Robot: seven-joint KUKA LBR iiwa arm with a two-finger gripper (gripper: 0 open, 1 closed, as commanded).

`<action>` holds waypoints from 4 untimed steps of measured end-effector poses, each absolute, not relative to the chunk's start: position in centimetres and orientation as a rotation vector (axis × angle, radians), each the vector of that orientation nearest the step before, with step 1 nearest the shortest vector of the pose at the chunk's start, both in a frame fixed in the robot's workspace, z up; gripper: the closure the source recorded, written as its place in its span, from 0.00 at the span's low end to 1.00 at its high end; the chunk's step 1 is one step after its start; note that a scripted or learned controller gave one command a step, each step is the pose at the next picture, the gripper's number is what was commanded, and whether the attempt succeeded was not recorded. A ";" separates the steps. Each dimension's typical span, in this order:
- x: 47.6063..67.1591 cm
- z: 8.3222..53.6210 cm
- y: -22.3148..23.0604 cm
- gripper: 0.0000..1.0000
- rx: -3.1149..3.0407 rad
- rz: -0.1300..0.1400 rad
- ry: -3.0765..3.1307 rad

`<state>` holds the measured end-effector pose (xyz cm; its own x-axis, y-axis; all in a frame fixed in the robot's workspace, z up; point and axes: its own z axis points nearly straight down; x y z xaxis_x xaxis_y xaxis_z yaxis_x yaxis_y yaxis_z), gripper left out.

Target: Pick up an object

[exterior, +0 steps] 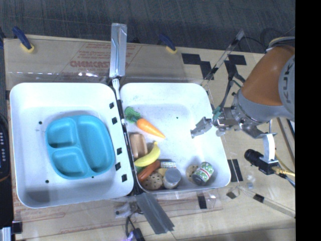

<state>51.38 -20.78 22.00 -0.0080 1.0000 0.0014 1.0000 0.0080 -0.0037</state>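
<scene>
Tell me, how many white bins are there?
2. The left bin holds a blue tray. The right bin holds toy food such as a carrot and a banana.

The scene is lit evenly and fairly brightly from above. Soft, faint shadows are cast along the inner walls of the left bin (20, 134) and the right bin (165, 92), whose white surfaces are nearly washed out. A bluish cast is seen on the blue tray (80, 144). Glare is caught on the clear sheet (75, 59) behind the bins. Fine detail is softened throughout, and the dark floor (75, 4) is rendered grainy.
</scene>
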 end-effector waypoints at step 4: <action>55.8 18.2 -17.1 0.00 -2.295 -0.002 -2.147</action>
<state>55.81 -17.08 18.22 0.0666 0.9978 0.0004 0.9978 -0.0666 0.0015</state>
